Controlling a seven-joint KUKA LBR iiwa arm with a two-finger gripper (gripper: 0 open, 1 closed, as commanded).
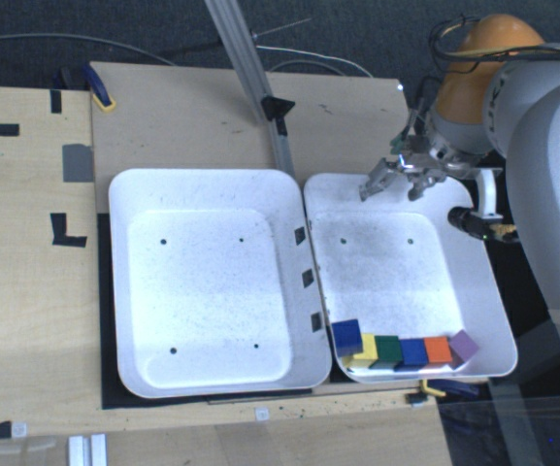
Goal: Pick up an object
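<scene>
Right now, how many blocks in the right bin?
6, along the near edge of the right bin: two blue, yellow, green, orange, purple. More may be hidden behind.

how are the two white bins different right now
The right bin holds a row of coloured blocks along its near edge; the left bin has no blocks in it. The gripper sits over the right bin's far edge, away from the left bin. The left bin looks somewhat wider than the right bin. Both are shallow, white and speckled.
</scene>
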